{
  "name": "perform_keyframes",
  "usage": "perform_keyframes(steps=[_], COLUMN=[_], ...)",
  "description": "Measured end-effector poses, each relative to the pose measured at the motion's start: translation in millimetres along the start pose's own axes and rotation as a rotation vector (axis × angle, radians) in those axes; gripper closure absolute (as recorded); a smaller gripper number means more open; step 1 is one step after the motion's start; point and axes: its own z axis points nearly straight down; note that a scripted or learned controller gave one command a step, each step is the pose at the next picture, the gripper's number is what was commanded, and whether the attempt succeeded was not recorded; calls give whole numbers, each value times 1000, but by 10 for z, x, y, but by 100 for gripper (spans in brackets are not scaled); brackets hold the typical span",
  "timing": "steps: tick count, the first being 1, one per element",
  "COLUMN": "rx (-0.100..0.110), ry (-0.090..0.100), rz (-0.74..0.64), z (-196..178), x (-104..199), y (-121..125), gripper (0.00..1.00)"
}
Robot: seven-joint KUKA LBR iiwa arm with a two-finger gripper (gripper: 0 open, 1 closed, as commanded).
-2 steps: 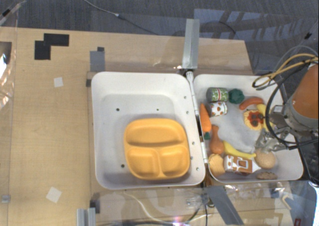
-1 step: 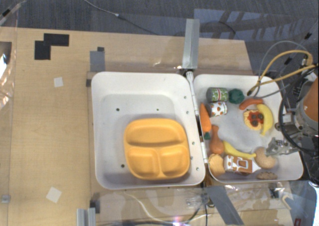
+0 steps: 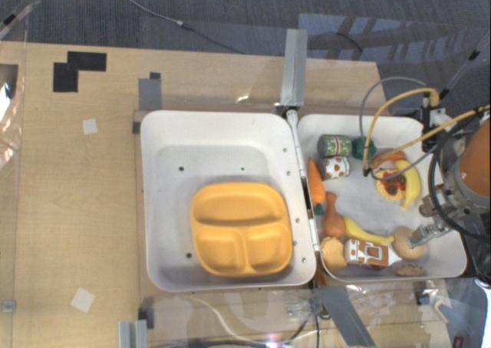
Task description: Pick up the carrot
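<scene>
The pincer [image 3: 426, 233] – jaw gap unreadable – hung well right of the carrot [image 3: 315, 182], whose crowding neighbours – a can [image 3: 335, 168] among them – risked a wrong grab.

Even overhead light, soft shadows

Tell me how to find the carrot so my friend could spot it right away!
Look at the right-hand white bin, the one full of toy food. Go to its left wall, next to the bin with the yellow tray. The carrot lies along that wall: a slim orange stick with a green end, thinner and straighter than the brown pear below it.
</scene>
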Motion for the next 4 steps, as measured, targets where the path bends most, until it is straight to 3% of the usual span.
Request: perform_keyframes(steps=[1, 2, 3, 4], rx=[3, -4, 2, -3], ry=[4, -6, 6, -8], rz=[-279, -851, -1145, -1107], z=[-909, 51, -1010, -182], x=[-52, -386, 98, 20], y=[-27, -73, -365, -96], gripper=[100, 100, 100, 100])
